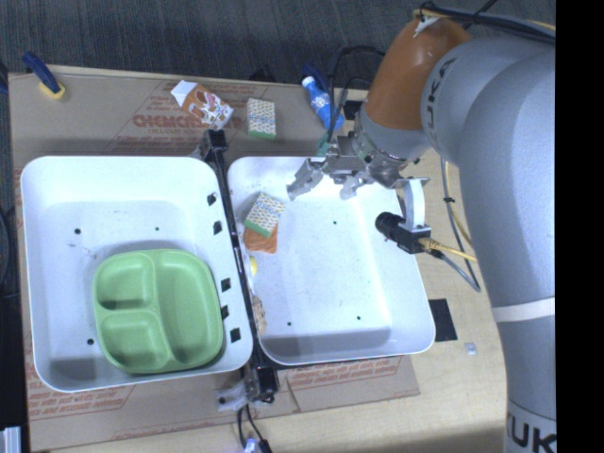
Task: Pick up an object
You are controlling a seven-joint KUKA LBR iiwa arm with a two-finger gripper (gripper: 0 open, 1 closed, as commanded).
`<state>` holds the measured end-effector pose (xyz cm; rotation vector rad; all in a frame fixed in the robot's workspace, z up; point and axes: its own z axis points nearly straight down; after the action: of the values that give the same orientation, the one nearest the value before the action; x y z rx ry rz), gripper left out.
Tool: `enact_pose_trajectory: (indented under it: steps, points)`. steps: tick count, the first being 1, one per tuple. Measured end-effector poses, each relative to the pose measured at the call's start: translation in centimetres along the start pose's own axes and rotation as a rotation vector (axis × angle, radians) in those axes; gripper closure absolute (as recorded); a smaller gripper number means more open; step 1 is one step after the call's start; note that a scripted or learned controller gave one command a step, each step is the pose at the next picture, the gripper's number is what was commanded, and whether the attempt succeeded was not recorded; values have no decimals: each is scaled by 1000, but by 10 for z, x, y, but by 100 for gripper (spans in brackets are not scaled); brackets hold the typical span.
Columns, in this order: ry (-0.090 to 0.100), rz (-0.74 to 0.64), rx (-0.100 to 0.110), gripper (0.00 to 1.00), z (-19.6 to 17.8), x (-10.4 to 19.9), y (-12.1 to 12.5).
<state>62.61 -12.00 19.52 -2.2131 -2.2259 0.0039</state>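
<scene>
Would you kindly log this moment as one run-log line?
gripper: open, nothing held, over right bin | small box: right bin, left wall | green tray: left bin

The arm (500, 159) is smooth grey with an orange band (408, 59) above the wrist, black lettering on its casing, and thin yellow and black cables (458, 253) alongside.

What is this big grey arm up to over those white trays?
The grey arm reaches in from the right, with its gripper over the far side of the right bin. A small checkered packet lies on an orange item by that bin's left wall, apart from the gripper. Nothing is between its fingers. The left bin holds a green divided plate.
</scene>
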Motion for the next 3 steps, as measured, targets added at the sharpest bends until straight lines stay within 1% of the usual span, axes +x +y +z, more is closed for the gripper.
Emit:
enact_pose_trajectory:
  steps: [3]
  points:
    - [0, 0, 0, 0, 0, 0, 0]
